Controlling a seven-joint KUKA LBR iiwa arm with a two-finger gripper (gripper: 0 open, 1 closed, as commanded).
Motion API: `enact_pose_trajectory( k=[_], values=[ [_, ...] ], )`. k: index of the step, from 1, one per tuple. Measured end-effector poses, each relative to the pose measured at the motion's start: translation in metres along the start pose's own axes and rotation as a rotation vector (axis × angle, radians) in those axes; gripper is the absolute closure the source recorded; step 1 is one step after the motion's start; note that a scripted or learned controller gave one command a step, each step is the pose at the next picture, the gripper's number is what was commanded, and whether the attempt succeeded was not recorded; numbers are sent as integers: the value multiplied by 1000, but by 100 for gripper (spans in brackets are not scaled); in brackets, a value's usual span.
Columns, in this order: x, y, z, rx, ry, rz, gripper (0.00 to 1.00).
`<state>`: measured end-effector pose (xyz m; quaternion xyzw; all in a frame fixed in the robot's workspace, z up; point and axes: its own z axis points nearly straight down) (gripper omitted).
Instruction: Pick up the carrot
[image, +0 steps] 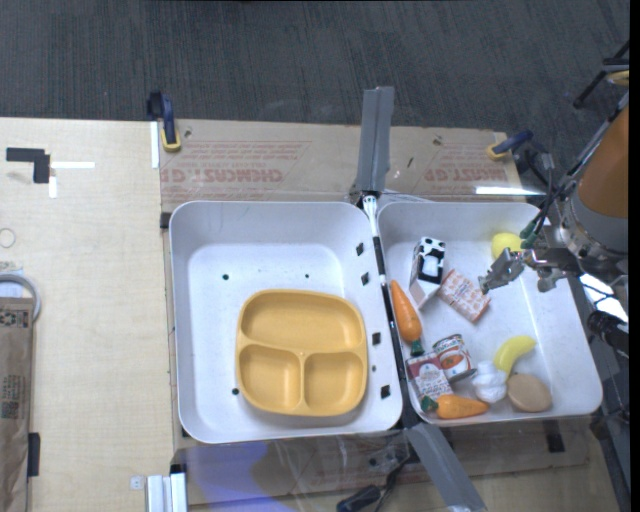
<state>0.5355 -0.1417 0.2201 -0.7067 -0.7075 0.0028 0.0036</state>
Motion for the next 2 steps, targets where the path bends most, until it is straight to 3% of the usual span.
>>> enact_pose_trajectory(
  k=[1,2],
  values=[
    [-3,33,-36,-1,-2,194,0],
    [31,-58,37,3,-1,597,0]
  ],
)
